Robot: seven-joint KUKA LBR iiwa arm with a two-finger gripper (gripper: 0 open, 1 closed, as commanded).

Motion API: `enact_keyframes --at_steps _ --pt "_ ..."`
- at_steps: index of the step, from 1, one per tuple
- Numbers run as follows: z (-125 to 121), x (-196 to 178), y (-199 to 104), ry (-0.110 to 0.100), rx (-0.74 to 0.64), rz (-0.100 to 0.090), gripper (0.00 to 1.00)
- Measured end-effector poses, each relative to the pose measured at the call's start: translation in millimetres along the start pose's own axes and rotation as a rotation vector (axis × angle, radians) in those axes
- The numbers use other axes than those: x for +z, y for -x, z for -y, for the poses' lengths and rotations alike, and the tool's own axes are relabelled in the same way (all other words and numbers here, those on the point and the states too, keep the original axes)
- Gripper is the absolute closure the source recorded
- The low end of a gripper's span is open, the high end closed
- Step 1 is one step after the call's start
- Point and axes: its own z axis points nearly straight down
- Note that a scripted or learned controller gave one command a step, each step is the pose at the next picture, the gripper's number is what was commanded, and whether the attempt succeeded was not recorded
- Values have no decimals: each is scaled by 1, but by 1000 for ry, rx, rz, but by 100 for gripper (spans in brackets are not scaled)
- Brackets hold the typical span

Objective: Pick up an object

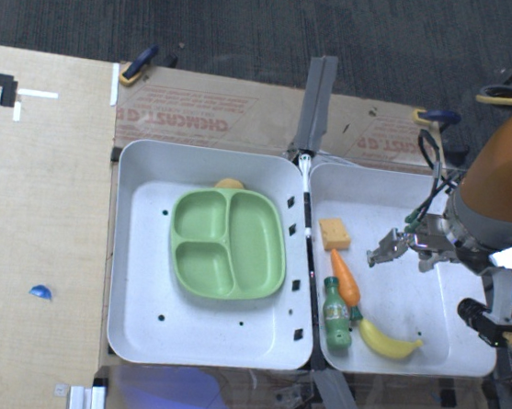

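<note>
**Right bin: four small items, gripper above, nothing held**

Nearest the camera, banana (pixel 389 342) lies at right bin's (pixel 459 363) front edge: light, smooth, curved; take it across mid-body. Left to right: one green divided plate (pixel 229 243) in left bin (pixel 138 259), stiff, awkward; one green bottle (pixel 337 315); one carrot (pixel 343 277); one yellow block (pixel 333 233). Gripper (pixel 389 252) hangs over the right bin's middle, fingers apart, clamped on nothing.
</note>
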Motion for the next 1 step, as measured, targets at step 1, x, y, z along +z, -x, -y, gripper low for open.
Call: enact_keyframes --at_steps 1 --pt "-25 100 -13 3 -31 1 0"
